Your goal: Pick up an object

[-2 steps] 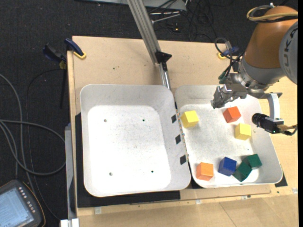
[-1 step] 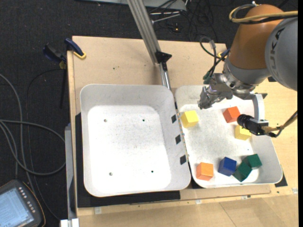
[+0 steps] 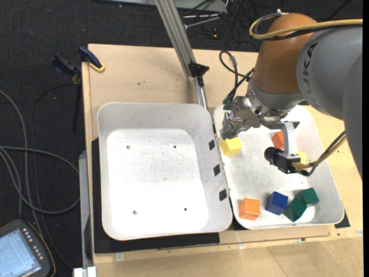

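The hand [image 3: 232, 133] is seen low over the right bin [image 3: 326, 154], at that bin's upper left corner, close against the wall shared with the left bin [image 3: 109, 172]. A yellow block [image 3: 231, 146] is found directly beneath the hand, touching or nearly touching its tip; whether the block is gripped cannot be told, since the hand's parts are hidden by the wrist and the cables around it. The block is seen tilted, its lower edge near or on the bin floor.

Taking the yellow block as the landmark: an orange block [image 3: 278, 138] lies to its right, partly hidden behind a white bracket, with a black camera-like fitting [image 3: 277, 157] just below that. Further below and right of the yellow block, a second orange block [image 3: 249, 208], a blue block [image 3: 277, 202] and two green blocks [image 3: 302, 204] are grouped along the bin's near edge. The wooden tabletop [image 3: 144, 74] is seen around both bins.
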`<state>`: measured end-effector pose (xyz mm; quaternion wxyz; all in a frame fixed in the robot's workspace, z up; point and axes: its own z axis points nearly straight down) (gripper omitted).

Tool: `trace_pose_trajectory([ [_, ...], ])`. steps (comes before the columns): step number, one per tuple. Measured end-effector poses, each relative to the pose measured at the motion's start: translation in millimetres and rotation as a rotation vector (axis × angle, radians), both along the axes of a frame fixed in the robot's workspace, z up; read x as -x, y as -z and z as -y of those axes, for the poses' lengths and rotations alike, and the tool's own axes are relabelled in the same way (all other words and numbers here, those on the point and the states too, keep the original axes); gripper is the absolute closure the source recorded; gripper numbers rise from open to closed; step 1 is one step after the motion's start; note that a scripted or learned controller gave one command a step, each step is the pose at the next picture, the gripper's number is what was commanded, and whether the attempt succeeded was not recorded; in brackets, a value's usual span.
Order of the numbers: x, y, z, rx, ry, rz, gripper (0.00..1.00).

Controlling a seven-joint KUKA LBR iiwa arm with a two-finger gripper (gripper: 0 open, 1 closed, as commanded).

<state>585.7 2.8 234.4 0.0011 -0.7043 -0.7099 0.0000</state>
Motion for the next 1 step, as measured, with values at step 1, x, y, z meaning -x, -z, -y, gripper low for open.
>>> trace_pose_trajectory([
  [1,13.9,-8.9,-51.2,0.0,0.0,0.001,1.0],
])
